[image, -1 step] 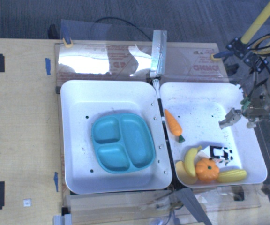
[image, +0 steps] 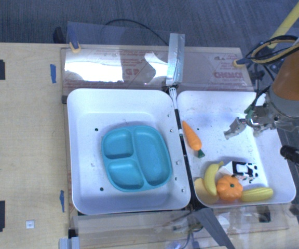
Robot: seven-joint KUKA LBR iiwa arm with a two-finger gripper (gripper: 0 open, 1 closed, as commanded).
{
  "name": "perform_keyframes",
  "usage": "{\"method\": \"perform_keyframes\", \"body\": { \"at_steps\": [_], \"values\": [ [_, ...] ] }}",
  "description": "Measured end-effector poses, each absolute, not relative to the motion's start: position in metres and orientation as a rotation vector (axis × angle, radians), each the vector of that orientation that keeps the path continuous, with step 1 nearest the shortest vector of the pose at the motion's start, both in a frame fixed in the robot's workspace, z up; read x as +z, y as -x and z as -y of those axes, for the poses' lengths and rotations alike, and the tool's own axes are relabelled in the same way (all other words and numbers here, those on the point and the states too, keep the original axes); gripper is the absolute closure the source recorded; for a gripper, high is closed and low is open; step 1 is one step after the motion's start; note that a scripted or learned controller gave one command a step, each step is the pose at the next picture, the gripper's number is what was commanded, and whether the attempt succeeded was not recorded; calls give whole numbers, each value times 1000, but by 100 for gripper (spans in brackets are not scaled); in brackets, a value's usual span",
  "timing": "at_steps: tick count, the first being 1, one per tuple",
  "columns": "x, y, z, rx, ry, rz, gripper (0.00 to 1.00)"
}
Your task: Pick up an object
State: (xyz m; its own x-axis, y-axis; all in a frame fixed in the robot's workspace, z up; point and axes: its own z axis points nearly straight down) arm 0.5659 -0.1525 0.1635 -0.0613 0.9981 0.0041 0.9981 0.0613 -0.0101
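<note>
My gripper (image: 245, 128) hangs open over the upper middle of the right bin (image: 212, 100), with nothing between its fingers. An orange carrot (image: 191, 136) lies to its left, close to the bin's left wall. Along the front of the bin sit a yellow banana (image: 210, 176), an orange pumpkin-like fruit (image: 229, 187) and a yellow oblong piece (image: 257, 194). A small black-and-white object (image: 244, 169) lies just behind them, below the gripper. All of these are apart from the gripper.
The left bin (image: 82, 108) holds a blue divided plate (image: 136, 157). A metal post (image: 175, 58) stands behind the wall between the bins. Cables (image: 266, 48) hang by the arm at the right.
</note>
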Motion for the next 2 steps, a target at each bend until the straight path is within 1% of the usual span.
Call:
{"method": "perform_keyframes", "body": {
  "at_steps": [1,2],
  "values": [
    [176,-636,225,1,2151,2294,0],
    [188,-638,224,-4,2150,2305,100]
  ]
}}
